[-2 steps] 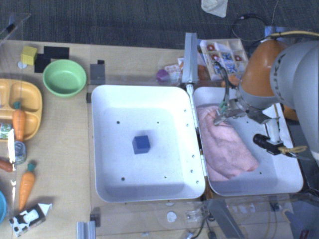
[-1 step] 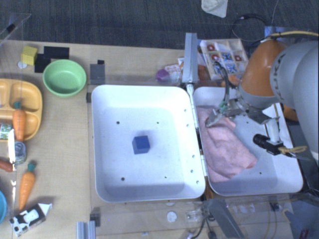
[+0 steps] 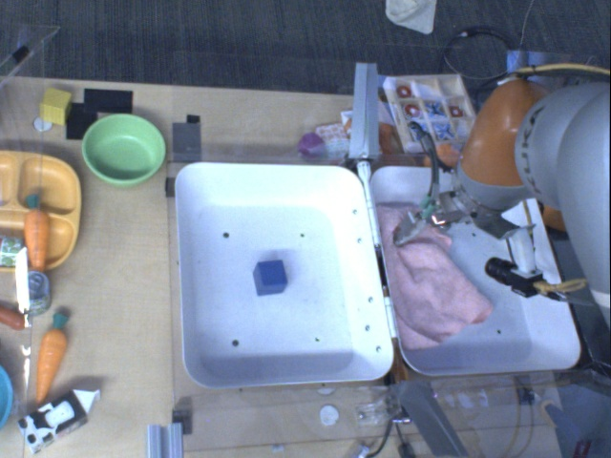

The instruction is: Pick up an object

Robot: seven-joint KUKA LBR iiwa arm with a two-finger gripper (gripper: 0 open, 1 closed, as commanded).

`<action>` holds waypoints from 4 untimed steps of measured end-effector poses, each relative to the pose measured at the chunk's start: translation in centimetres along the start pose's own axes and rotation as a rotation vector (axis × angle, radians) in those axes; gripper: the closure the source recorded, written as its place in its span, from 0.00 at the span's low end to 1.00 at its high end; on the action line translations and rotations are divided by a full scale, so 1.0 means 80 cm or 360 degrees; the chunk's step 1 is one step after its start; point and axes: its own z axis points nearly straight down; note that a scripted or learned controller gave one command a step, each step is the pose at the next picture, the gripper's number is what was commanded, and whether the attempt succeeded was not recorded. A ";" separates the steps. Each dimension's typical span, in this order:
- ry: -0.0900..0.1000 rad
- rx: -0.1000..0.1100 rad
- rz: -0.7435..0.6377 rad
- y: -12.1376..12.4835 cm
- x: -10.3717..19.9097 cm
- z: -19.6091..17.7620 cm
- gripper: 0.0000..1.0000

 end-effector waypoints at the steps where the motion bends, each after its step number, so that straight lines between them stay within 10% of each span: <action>1: -0.0008 -0.0016 -0.0010 0.004 0.000 -0.017 1.00; 2: -0.0009 -0.0016 -0.0010 0.004 0.000 -0.017 0.00; 3: 0.0000 0.0004 -0.0144 0.039 -0.009 0.003 0.00; 4: -0.0001 0.0001 -0.0340 -0.028 -0.020 0.000 0.00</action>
